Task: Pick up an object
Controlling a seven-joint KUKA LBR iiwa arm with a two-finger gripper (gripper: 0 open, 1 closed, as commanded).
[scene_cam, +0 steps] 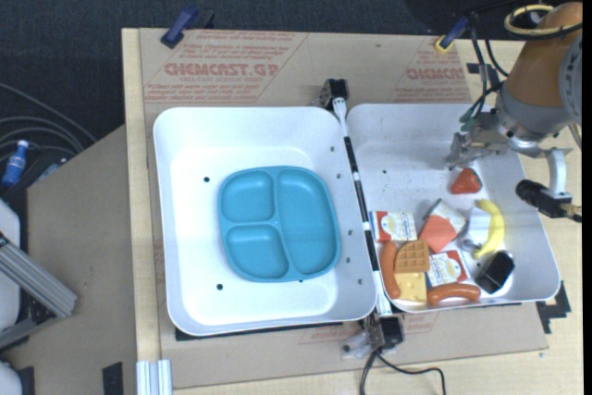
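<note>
Nearest the camera, in the right bin (388, 129), a pile of toy food is crowding the 6 o'clock corner. A hot dog (450, 295) is lying along the front wall, touching a waffle (413, 259) and a small carton (445, 267). A black block (496, 271) is sitting at 5 o'clock, just beside the hot dog's right end. A banana (492, 228) is curving above the block, near the right wall. A 2nd carton (398, 225) is lying at the pile's 10 o'clock edge, and an orange-and-white wedge (441, 224) is resting between it and the banana.

The left bin (176, 199) is holding a blue plate (277, 223) with 3 compartments, sitting flat around the bin's middle.

Farther back in the right bin, a red piece (466, 181) is lying apart from the pile, toward 2 o'clock. The gripper (474, 146) is hanging just above and behind it, close, but whether touching cannot be told. Whether the gripper is clenched or released also cannot be told; nothing is visibly between its tips.

The arm (541, 79) is reaching in from 3 o'clock, its orange band over the bin's far right corner.

Both bins are sitting on a cardboard sheet (231, 69), with a blue clamp (180, 26) at its 11 o'clock corner.
</note>
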